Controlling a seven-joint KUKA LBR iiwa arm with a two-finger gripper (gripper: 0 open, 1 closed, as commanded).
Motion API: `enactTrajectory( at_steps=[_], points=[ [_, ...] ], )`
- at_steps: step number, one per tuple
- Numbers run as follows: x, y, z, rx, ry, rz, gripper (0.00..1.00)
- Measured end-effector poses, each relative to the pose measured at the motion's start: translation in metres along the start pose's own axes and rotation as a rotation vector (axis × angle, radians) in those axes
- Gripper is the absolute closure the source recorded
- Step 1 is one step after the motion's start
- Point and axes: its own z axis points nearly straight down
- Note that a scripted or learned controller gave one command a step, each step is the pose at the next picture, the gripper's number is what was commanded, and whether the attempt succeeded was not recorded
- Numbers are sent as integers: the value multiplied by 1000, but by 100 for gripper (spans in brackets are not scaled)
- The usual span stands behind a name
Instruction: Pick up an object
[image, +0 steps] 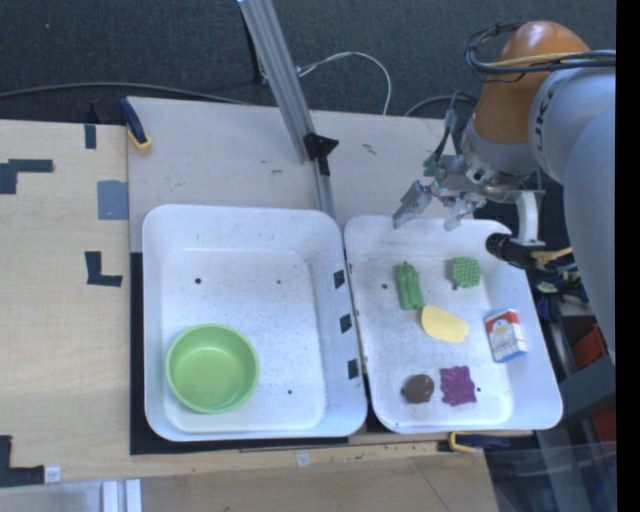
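Pincer (432, 212) spread, holding nothing, hovers over right bin's (380, 250) far edge.

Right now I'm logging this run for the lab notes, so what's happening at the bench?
The grey arm's gripper hovers over the far edge of the right bin, its jaws spread apart with nothing between them. Nothing is picked up yet. In that bin lie a green stick, a green round piece, a yellow piece, a small carton, a brown lump and a purple piece. A green bowl sits in the left bin.
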Motion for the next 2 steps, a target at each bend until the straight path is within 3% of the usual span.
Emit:
enactTrajectory(
  at_steps=[1,2],
  points=[
    [0,0,0,0,0,0,0],
    [-7,-1,61,5,-1,2,0]
  ],
)
